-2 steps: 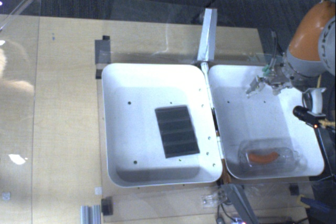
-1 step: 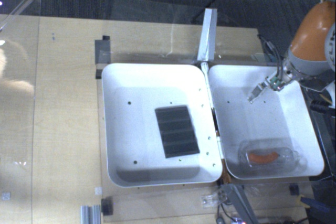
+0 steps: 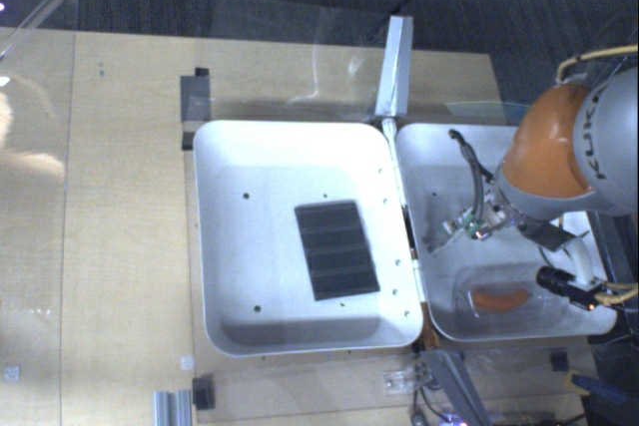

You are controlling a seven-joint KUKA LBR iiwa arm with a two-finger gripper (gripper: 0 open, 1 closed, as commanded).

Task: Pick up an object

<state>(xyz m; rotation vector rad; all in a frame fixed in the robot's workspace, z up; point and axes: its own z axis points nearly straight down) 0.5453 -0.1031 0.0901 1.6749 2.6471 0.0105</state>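
Right bin, near edge: an orange-brown oblong object [image 3: 499, 298] lay on the floor of the right bin [image 3: 431, 160], close to its near wall. A faint clear outline seemed to surround it; could not tell what that was.
Gripper position: the gripper [image 3: 469, 226] hung over the middle of the right bin, just beyond the orange-brown oblong object and a little to the view's left of it, apart from it.
Gripper opening: could not tell; the tip was small and cluttered in the camera view.
Gripper load: nothing seen in its hold.
Left bin: a dark ribbed slab [image 3: 336, 249] lay flat near the centre of the left bin [image 3: 230, 145], slightly skewed to the bin walls, touching none of them.
Slab to gripper: well apart, with the wall between the bins lying between them.
Arm: the grey arm [image 3: 609, 140] entered from the view's right over the right bin, its orange band [image 3: 544, 150] above the bin's far half.
Far edge: a pale metal post [image 3: 395, 65] stood at the far end of the seam between the bins.
Bench: the light wood bench [image 3: 100, 214] carried both bins side by side.
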